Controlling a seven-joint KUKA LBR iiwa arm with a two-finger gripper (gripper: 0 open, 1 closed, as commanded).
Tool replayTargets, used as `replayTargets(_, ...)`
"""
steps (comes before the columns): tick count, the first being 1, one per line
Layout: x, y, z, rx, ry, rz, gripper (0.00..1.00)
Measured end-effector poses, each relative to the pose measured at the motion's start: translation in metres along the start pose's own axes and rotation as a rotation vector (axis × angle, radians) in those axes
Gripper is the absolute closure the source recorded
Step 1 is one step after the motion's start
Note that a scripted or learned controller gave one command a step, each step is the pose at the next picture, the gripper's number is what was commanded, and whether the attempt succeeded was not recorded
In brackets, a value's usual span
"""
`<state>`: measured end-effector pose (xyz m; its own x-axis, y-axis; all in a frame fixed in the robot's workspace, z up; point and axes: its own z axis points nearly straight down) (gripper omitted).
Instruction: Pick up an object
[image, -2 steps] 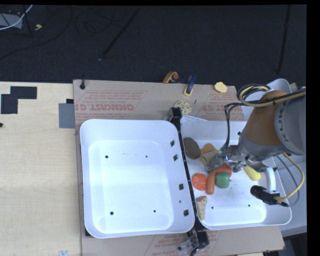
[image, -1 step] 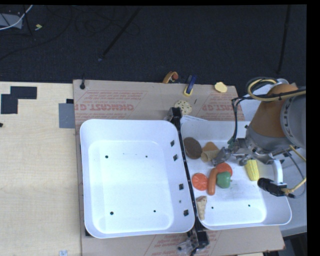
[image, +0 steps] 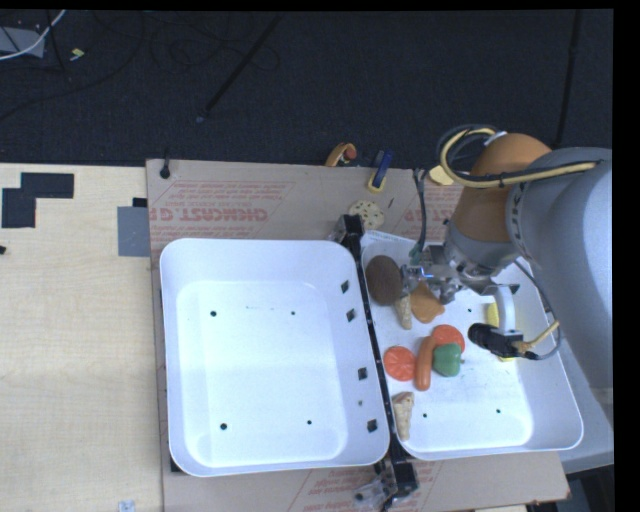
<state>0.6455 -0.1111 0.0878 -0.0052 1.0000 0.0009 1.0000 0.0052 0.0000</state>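
Left bin (image: 260, 370): white, at 9 o'clock of the right bin (image: 500, 405). The two walls meet along a black divider (image: 362, 310).

Right bin contents, left to right; clock read from that bin's centre unless noted.
- Brown lump (image: 382, 278): 10 o'clock, near the left wall.
- Tomato (image: 399, 363): red, 9 o'clock.
- Pale chunk (image: 403, 412): 8 o'clock, against the left wall; at 6 o'clock of the tomato, apart from it.
- Pale piece (image: 404, 313): just beside the brown lump, at its 5 o'clock.
- Carrot (image: 424, 366): upright in view, touching the tomato at its 3 o'clock.
- Tan lump (image: 427, 306): beside the pale piece, at its 3 o'clock.
- Red piece (image: 447, 336) with green piece (image: 447, 361) touching it at 6 o'clock; both just beside the carrot.

My gripper (image: 433, 277): down in the right bin at 11 o'clock, between the brown lump and the bin's middle. The tan lump lies just at my 6 o'clock. Contact with it is unresolved. Whether my jaws are apart or together cannot be read from this angle.
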Motion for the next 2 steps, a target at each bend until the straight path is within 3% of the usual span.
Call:
replayTargets(1,-0.012,-0.035,-0.001,0.002,-0.002,0.005,0.0)
replayTargets(2,-0.01,-0.001,0.0,0.0,-0.001,0.004,0.0)
